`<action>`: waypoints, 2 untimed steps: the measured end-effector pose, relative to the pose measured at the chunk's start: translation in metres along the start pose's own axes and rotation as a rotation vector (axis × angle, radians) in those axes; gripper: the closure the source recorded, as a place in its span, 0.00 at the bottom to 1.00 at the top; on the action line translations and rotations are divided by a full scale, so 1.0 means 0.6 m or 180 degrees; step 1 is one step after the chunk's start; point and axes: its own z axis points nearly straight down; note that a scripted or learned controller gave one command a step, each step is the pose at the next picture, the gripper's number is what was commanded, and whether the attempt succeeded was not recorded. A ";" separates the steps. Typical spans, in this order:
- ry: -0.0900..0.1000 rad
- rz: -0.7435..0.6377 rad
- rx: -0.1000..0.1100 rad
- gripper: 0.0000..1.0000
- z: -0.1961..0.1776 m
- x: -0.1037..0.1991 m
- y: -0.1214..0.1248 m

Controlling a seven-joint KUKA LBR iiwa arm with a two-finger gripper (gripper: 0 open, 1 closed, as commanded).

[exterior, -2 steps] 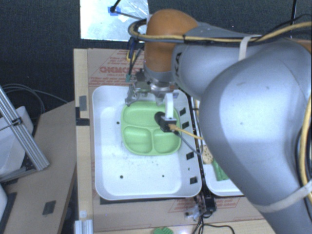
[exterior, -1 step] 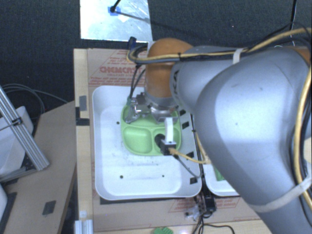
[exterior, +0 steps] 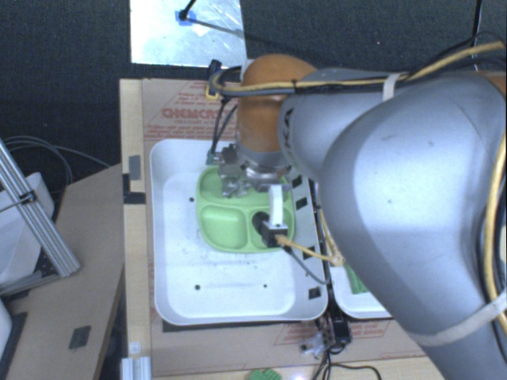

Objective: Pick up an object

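Observation:
A light green divided tray [exterior: 226, 224] lies in the middle of the left white bin [exterior: 178, 291]. My gripper [exterior: 238, 184] is down over the tray's far edge, below the orange wrist band. The wrist and arm hide where the gripper meets the tray. A green object [exterior: 354, 282] shows partly in the right bin, under the arm.
The right white bin [exterior: 360, 311] is mostly covered by my large grey arm. Both bins rest on a cardboard sheet [exterior: 178, 113]. A wooden bench edge and a metal frame [exterior: 36, 220] stand at the left. A shiny foil square [exterior: 186, 22] lies at the back.

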 end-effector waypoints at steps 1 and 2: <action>-0.0010 -0.0018 -0.0023 1.00 0.023 0.073 -0.006; 0.0014 -0.0017 -0.0056 1.00 -0.253 0.096 0.057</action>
